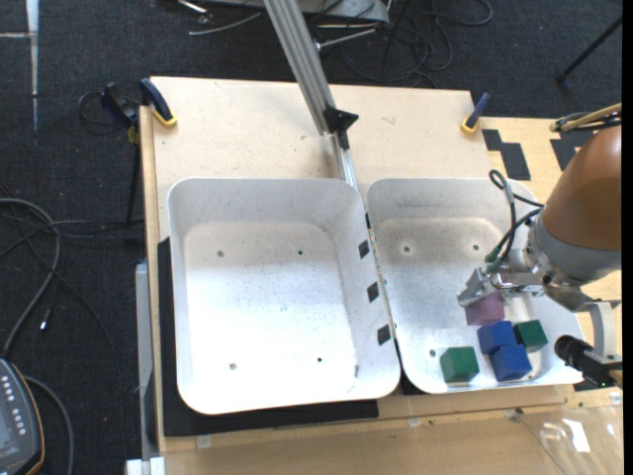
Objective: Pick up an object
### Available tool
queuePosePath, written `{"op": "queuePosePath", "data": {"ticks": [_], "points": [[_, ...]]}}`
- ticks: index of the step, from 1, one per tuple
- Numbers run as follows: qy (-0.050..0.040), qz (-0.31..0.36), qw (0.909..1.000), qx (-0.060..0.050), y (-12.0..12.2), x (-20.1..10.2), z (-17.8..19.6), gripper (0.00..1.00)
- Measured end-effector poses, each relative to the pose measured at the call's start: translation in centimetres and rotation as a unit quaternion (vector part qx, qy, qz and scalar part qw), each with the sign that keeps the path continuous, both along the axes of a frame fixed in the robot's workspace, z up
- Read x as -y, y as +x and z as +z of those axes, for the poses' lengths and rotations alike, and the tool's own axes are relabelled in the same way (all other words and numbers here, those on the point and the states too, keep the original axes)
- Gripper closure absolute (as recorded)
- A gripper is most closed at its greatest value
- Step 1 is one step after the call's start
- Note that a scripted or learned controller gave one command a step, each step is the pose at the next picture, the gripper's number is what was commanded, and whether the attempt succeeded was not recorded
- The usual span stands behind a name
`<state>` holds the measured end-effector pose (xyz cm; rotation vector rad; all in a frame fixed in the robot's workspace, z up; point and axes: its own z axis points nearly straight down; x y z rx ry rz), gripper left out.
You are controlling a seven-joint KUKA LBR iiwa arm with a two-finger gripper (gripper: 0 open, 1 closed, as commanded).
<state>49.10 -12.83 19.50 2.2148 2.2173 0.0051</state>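
Gripper [482, 293] directly above purple block [486, 311] — touching; finger state unclear.

Two white speckled bins [267, 295], tan bench [247, 127], pale purple block [486, 311], two blue blocks [503, 348], two green blocks [459, 364], orange-banded grey arm [589, 206]

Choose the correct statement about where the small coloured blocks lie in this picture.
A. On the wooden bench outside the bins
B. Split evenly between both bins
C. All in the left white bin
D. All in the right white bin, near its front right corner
D: the green cube, the blue blocks, the dark green block and the purple block all sit in the right white bin, clustered at its front right corner.
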Motion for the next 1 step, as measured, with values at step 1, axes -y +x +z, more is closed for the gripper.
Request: {"op": "queuePosePath", "data": {"ticks": [1], "points": [[0.0023,0.005,1.0,-0.002,4.2,-7.1,0.0,1.0]]}}
